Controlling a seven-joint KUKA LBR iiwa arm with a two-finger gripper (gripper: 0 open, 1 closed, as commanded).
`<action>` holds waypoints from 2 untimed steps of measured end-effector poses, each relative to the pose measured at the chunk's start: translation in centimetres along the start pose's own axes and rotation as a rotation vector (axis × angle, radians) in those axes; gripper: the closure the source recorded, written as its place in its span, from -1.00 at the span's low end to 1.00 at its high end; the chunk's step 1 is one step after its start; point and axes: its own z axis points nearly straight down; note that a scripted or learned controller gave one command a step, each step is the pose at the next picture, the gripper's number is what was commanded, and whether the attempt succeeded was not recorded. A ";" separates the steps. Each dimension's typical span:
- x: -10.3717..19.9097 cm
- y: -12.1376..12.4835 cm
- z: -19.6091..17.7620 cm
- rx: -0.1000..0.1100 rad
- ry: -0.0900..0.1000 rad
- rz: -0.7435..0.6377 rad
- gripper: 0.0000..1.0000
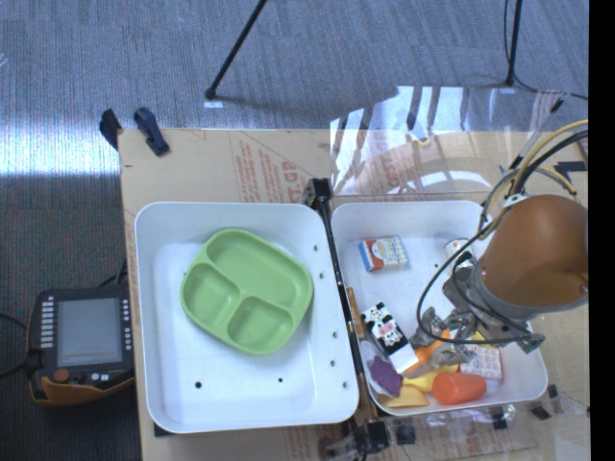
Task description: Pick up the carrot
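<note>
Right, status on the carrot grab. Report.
Gripper low in right bin, fingers hard to read. Carrot lying at bin's front edge, just below gripper, not gripped. Crowded: milk carton, purple piece, yellow piece beside it.

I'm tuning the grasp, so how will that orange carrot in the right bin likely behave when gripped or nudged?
The carrot looks smooth and rounded, so it may slip or roll from a pinch. It seems a rigid toy, likely light. It lies against the bin's near wall beside other toys, so a nudge may jam it there.
</note>
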 end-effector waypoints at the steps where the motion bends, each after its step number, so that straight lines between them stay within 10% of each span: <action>1: -3.9 6.8 -8.5 -0.010 0.020 0.378 1.00; 2: -6.9 10.6 -8.3 -0.006 0.028 0.768 1.00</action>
